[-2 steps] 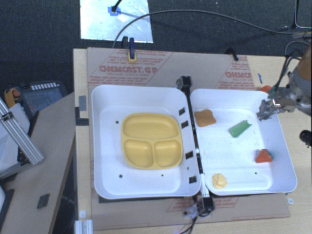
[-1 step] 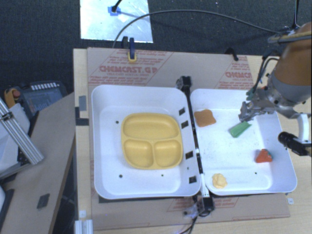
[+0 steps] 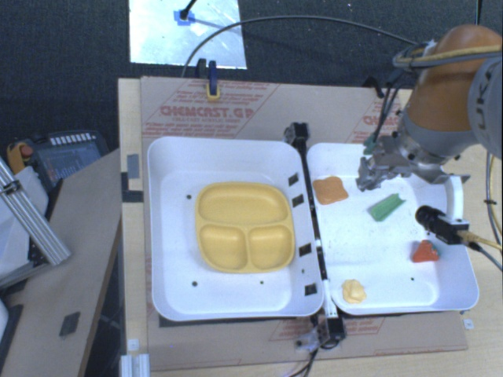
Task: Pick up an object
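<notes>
1. Nearest: yellow lump (image 3: 354,290), loose on the floor of the right bin (image 3: 460,293), close to the front wall and to the divider (image 3: 311,210) between bins. Tight corner, so probably awkward to approach from that side.
2. Red piece (image 3: 425,251) further right, lying flat and apart from the rest. Open floor to its left, with a black fitting (image 3: 434,218) on the arm's side hanging just above and behind it.
3. Left bin (image 3: 169,289): holds one yellow compartment tray (image 3: 244,226), flat and roughly centred, with a bare white margin all round. Probably too broad for a pinch, so an unlikely target.
4. Mid right bin: green piece (image 3: 386,206), lying slanted, with clear floor on every side. Judged the easiest pick.
5. Orange piece (image 3: 331,189), flat, just beside the divider, leaving little room on its left.
6. Gripper (image 3: 369,181) poised low over the right bin between the orange and green pieces, nearer the back wall. Nothing visibly in its grasp. How wide it stands open: cannot tell, too dark and small.
7. All four loose pieces well apart, so little risk of knocking a neighbour. Main hazards judged to be the bin walls and divider.
8. Farthest: cardboard sheet (image 3: 236,108) under the bins, then a shiny foil panel (image 3: 185,22) on dark carpet, out of the working area.
</notes>
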Controlling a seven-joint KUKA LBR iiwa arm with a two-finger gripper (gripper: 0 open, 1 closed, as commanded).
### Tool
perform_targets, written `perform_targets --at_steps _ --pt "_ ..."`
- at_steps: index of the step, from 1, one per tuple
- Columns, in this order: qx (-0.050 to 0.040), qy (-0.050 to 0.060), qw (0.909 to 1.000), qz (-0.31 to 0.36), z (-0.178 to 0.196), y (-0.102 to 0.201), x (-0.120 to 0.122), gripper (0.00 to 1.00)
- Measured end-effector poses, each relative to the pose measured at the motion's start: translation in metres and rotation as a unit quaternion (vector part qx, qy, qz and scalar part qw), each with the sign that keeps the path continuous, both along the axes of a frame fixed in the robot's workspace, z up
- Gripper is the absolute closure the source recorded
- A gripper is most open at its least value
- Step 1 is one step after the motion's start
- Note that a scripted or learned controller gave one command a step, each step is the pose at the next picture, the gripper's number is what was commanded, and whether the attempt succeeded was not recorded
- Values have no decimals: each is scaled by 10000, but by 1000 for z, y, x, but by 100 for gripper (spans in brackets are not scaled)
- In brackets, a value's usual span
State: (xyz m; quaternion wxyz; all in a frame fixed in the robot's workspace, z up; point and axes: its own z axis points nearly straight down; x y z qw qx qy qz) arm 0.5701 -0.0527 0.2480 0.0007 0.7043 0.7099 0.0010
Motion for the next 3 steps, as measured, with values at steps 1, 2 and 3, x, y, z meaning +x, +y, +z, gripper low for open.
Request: perform_targets --at_steps 1,2,3 --pt "-5 -2 10000 -21 -12 56 10 100" --pt "3 1 10000 -16 -6 104 18 100" --pt "-2 4 10000 -15 -27 153 25 100"
